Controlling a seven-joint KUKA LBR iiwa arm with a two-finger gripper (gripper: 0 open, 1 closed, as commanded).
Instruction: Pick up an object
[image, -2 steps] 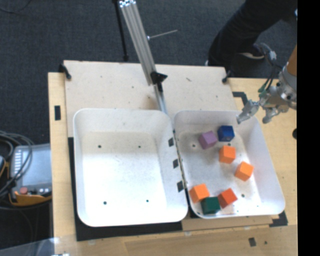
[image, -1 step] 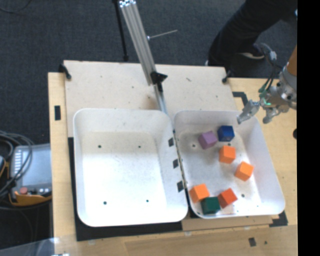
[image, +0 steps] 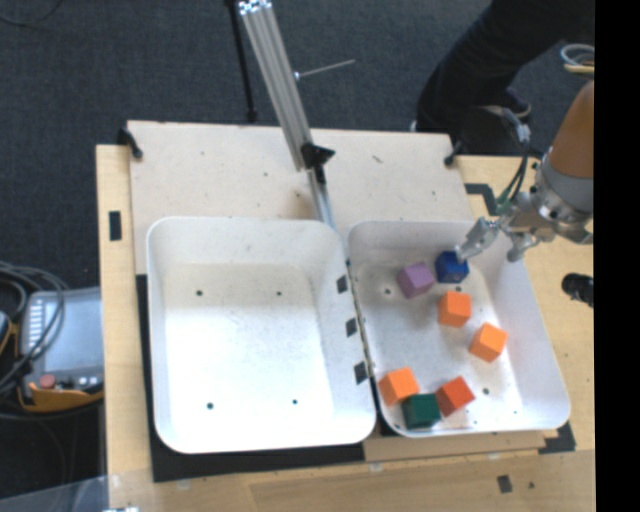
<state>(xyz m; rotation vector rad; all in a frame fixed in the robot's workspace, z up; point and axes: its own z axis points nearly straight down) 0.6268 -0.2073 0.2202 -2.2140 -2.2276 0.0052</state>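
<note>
The right bin (image: 530, 330) holds several small cubes. A blue cube (image: 451, 268) lies next to a purple cube (image: 415, 279) near the bin's far end. Orange cubes (image: 455, 308) (image: 488, 341) (image: 400, 384) are spread down the bin, and a red-orange cube (image: 456, 394) and a dark green cube (image: 422, 410) sit at the near edge. My gripper (image: 496, 247) hangs over the bin's far right corner, open. Its left finger (image: 476, 242) points down toward the blue cube and ends just beside it. Nothing is between the fingers.
The left bin (image: 250, 330) stands beside the right one, separated by a shared rim with black clips (image: 352, 325). A slanted aluminium post (image: 285, 90) rises behind the bins. A dark-clothed person (image: 490, 70) is at the back right. Cables and a box (image: 55, 340) lie at left.
</note>
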